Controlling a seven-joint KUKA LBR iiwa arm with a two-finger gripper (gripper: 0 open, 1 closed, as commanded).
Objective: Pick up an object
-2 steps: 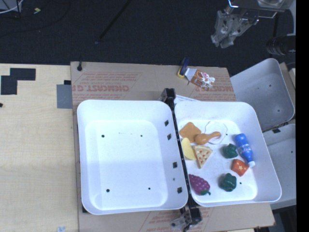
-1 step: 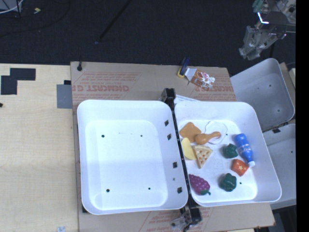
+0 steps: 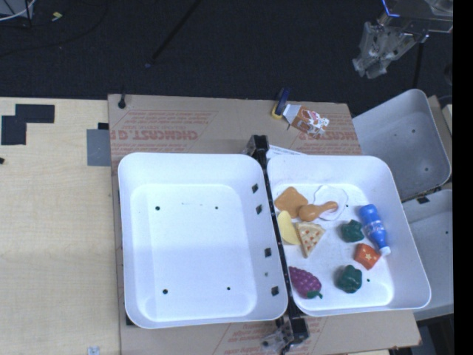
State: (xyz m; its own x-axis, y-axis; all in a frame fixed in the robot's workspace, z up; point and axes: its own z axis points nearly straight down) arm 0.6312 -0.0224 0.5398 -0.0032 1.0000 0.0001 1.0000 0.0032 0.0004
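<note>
The gripper (image 3: 378,54) hangs high at the far right corner of the view, well above and beyond the two bins, and it is too blurred and small to tell how its jaws stand, so I cannot say if they are wide or narrow; nothing is seen between them. All candidate objects lie in the right bin (image 3: 403,198), well below and toward the near side from the jaws: a blue bottle (image 3: 374,226), a red carton (image 3: 366,256) just beside its cap end, two dark green pepper-like toys (image 3: 352,231) and (image 3: 349,278), a purple grape bunch (image 3: 304,281), a pizza slice (image 3: 310,237), a yellow piece (image 3: 287,226) touching it, and an orange-brown drumstick-like toy (image 3: 318,211) next to a flat brown piece (image 3: 290,199). The left bin (image 3: 188,235) is farther still from the jaws. I judge the main risk to be the crowding: the yellow piece, pizza slice and brown pieces are touching or nearly so, and the jaws could close on two things at once or push one aside. The flat pieces may also slip under the fingertips, and the round bottle could roll away. Things close to the bin wall, like the grapes, leave little room for a finger to enter.
</note>
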